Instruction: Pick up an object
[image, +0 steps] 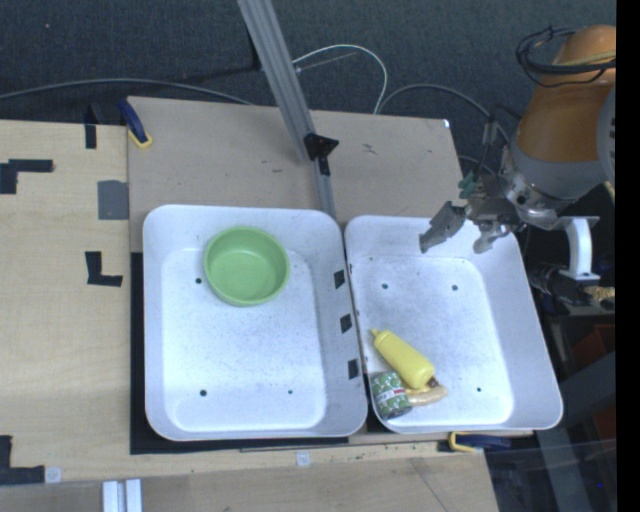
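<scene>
Yellow bottle-shaped object lying on its side near the front-left corner of the right bin, slanted, narrow end toward the bin's left wall. Just beside it at the front, touching or nearly so — a small green-patterned item and a pale tan piece, too small to identify. Rest of that bin's floor speckled white. Gripper poised above the right bin's back edge, near its back-right corner, well apart from the yellow object; fingers spread apart, nothing between them. Grey arm with orange band reaching in from the right. In the left bin, a green bowl upright near the back edge. Slanted grey pole crossing the bench behind both bins.
</scene>
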